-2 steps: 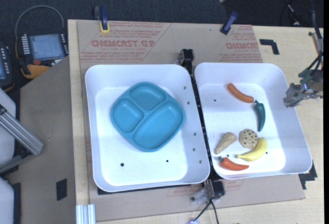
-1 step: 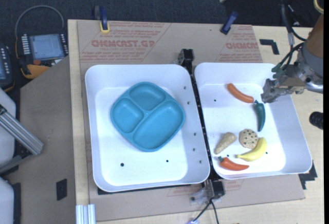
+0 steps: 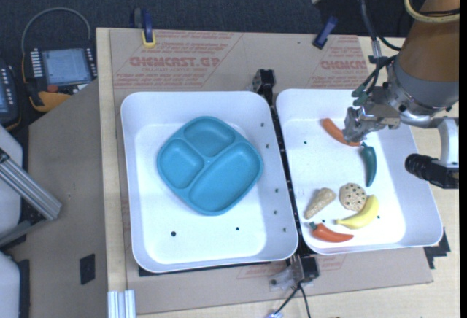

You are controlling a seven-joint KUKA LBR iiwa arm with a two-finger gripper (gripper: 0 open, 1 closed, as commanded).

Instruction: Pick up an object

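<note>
Cardboard-topped bench (image 3: 219, 54), dark floor behind, 2 white bins. Pincer (image 3: 355, 128) low in right bin (image 3: 306, 112), over orange carrot (image 3: 332, 130); touching or not, can't tell. Pincer state: can't tell.

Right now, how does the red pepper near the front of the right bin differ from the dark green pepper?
The red pepper lies roughly crosswise at the right bin's front edge; the green pepper runs front to back, nearer the middle. The red one sits right by the banana; the green one lies just below the gripper. Both are slim, curved toy peppers lying flat.
</note>
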